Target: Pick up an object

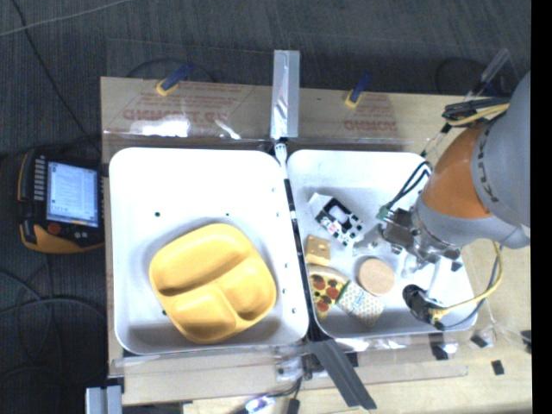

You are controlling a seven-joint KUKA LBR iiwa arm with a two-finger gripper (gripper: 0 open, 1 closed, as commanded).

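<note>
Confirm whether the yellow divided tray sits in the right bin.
No, the yellow divided tray lies in the left bin.

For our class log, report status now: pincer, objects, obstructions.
Pincer low in right bin, grip unclear. Round tan disc beside it, ungrasped. Small items crowd disc; yellow tray in left bin.

place: robotics lab | signs: teach pendant [60,198] on carpet, loose cables [52,15], taped bench [259,115]

Glossy plastic yellow tray [213,280] — smooth white plastic bins [129,231].
</note>
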